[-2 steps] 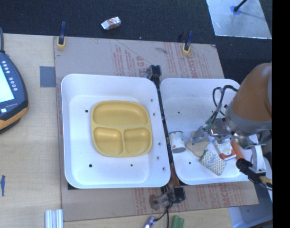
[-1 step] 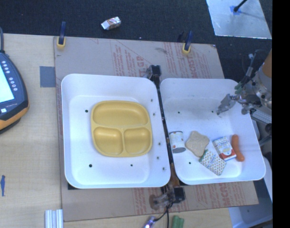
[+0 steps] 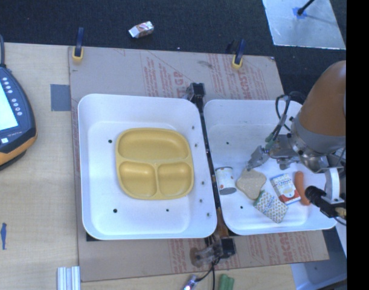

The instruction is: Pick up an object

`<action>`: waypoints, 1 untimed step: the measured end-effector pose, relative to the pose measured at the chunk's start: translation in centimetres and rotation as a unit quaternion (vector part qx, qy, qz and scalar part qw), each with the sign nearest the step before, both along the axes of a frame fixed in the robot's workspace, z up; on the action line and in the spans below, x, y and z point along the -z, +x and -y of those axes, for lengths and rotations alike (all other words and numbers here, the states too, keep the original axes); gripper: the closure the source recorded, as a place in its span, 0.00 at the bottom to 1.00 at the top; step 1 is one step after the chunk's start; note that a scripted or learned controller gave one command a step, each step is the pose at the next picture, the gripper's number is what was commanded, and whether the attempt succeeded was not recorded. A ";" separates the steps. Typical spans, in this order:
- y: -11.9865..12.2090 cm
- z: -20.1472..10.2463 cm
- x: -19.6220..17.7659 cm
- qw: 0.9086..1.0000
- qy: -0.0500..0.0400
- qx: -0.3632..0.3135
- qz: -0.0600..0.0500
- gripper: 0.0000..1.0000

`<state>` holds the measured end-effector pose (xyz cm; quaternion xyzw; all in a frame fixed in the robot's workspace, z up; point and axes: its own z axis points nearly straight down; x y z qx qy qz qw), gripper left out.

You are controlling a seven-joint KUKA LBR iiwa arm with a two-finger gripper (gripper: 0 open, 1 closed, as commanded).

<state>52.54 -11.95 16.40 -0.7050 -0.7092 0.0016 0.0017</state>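
Two white bins (image 3: pixel 142 110) on cardboard-covered bench (image 3: pixel 172 71).

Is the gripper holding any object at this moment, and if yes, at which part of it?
It cannot be told. The gripper hangs over the right bin, above the tan bread-shaped piece, but nothing shows between its tips.

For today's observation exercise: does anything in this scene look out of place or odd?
Yes: a small crumpled wrapper lies on the dark floor beyond the bench, away from both bins. The other small items sit in the right bin.
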 end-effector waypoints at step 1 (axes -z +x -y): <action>-4.2 -0.8 6.9 1.000 -0.003 0.001 0.003 0.00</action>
